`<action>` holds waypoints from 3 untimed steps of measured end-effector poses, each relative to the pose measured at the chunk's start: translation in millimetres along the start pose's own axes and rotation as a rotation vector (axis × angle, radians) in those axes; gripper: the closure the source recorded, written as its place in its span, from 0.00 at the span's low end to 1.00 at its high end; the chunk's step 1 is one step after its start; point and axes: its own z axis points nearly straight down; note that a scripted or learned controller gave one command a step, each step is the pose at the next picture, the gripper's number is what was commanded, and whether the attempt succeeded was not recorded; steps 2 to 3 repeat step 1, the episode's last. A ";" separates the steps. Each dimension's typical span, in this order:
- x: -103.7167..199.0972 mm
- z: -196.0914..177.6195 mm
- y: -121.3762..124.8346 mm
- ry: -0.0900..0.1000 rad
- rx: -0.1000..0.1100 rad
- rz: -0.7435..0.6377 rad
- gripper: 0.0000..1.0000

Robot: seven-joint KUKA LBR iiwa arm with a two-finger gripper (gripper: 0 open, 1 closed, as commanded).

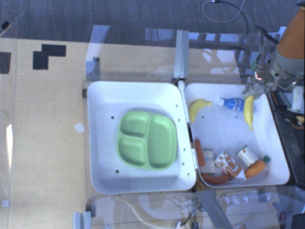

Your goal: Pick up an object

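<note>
The gripper (255, 87) sits over the right bin's (274, 128) far right corner; whether it is parted or closed cannot be told. Just beside it lies a banana (249, 111), long axis running near to far, stem end toward the gripper. A blue tube (233, 103) lies beside the banana's far end.

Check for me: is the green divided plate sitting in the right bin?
No, the green divided plate lies in the left bin.
</note>
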 end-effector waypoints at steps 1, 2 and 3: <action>-28.0 33.1 -23.1 -0.001 0.002 0.041 1.00; -28.0 33.1 -23.1 -0.001 0.002 0.041 1.00; -28.0 33.1 -23.1 -0.001 0.002 0.041 1.00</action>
